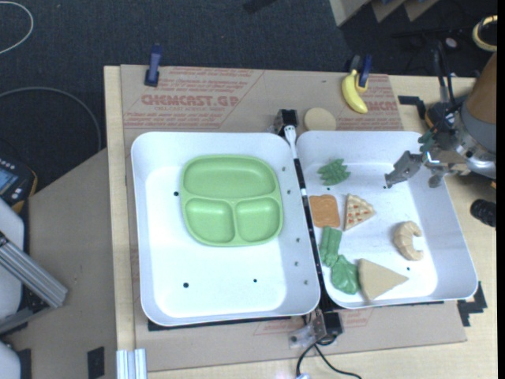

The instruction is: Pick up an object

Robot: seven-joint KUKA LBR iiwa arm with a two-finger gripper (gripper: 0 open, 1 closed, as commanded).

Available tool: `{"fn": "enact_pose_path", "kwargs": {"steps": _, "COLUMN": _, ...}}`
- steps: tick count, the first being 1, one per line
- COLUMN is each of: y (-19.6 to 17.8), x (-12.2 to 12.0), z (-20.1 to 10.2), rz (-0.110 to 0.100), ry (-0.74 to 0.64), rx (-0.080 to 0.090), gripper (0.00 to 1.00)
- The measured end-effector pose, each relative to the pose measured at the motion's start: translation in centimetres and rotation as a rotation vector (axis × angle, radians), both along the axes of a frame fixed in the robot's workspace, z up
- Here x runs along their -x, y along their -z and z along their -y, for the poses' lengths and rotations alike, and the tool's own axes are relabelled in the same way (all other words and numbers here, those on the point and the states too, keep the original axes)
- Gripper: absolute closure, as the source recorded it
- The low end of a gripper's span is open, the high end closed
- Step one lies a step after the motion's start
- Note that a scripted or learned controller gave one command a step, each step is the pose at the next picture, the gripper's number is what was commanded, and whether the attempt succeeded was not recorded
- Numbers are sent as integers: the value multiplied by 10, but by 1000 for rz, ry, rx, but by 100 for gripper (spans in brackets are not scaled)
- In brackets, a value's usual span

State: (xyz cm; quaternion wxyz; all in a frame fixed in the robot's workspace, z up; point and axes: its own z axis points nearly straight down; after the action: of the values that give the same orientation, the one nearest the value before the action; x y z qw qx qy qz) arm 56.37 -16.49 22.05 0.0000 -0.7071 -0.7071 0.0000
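Tool (413,169) hangs with fingers apart, holding nothing; croissant (408,240) lies just below it: drop straight, straddle it, then close.

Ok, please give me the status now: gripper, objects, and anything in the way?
Gripper open, above right bin, holding nothing. Nearest objects: croissant, pizza slice, both untouched. Nothing in the way.
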Motion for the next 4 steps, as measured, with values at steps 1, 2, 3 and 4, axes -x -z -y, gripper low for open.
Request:
{"fn": "enact_pose_path", "kwargs": {"steps": 1, "y": 38, "x": 64, "z": -114, "rz": -10, "ry": -9, "rx": -8, "gripper": 0}}
{"fn": "enact_pose_path", "kwargs": {"steps": 2, "y": 25, "x": 61, "z": -107, "rz": 1, "ry": 1, "rx": 0, "gripper": 100}}
{"fn": "enact_pose_path", "kwargs": {"steps": 3, "y": 37, "x": 86, "z": -189, "rz": -6, "ry": -8, "rx": -5, "gripper": 100}}
{"fn": "enact_pose_path", "kwargs": {"steps": 4, "y": 5, "x": 43, "z": -241, "rz": 6, "ry": -7, "rx": -3, "gripper": 100}}
